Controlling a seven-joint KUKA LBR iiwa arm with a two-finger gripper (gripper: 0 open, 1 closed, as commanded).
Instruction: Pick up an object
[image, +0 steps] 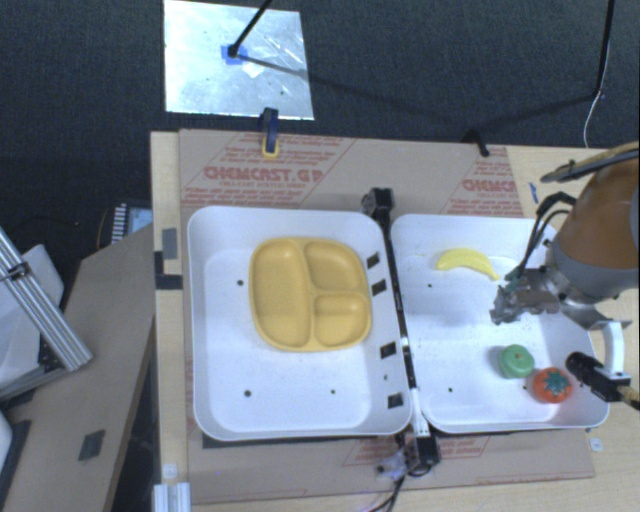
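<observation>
In the right bin (450, 400) lie a yellow banana (466, 262) near the back, a green round fruit (516, 360) toward the front and an orange-red tomato-like fruit (551, 385) just right of it. My gripper (505, 303) hangs over the bin's right half, between the banana and the green fruit, above and apart from both. Nothing shows between its fingertips.
The left bin (215, 400) holds a yellow divided plate (308, 293). A black divider with clips (392, 300) runs between the bins. The arm's grey body and orange band (605, 215) lean in over the right bin's right edge.
</observation>
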